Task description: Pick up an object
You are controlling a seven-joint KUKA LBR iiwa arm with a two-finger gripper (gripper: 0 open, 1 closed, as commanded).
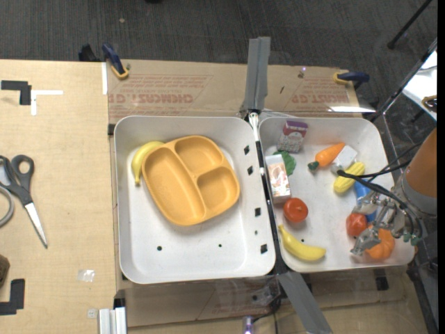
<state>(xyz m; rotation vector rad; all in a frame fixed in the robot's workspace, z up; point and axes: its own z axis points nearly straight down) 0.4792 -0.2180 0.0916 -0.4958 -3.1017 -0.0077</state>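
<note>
From my remote station, the overhead camera showed the bench left to right. At the far left of the frame, a pair of scissors (24, 193) lay on the bare wooden top, well apart from the bins.

The left bin (132, 256) filled the middle of the frame. In it sat an orange divided plate (189, 179), three compartments facing up, with a yellow banana (142, 157) curled against the plate's upper-left edge.

The right bin (327, 124) sat just beside it and was crowded. Near its top stood a small white and purple carton (293, 135). Below that, against the bin's left wall, lay a pink and white box (279, 178) with something green (288, 163) beside it. A red tomato (295, 209) rested just under the box, and a second banana (301, 246) lay along the lower-left corner. Toward the upper right of this bin I saw an orange carrot (328, 154) and a yellow corn cob (348, 175).

At the lower right of the frame, the gripper (372, 239) hung low in the right bin's corner, between a red round item (356, 223) and an orange fruit (381, 247), touching or nearly touching both. I could not tell how the pincer stood, nor whether it had pinched anything.
</note>
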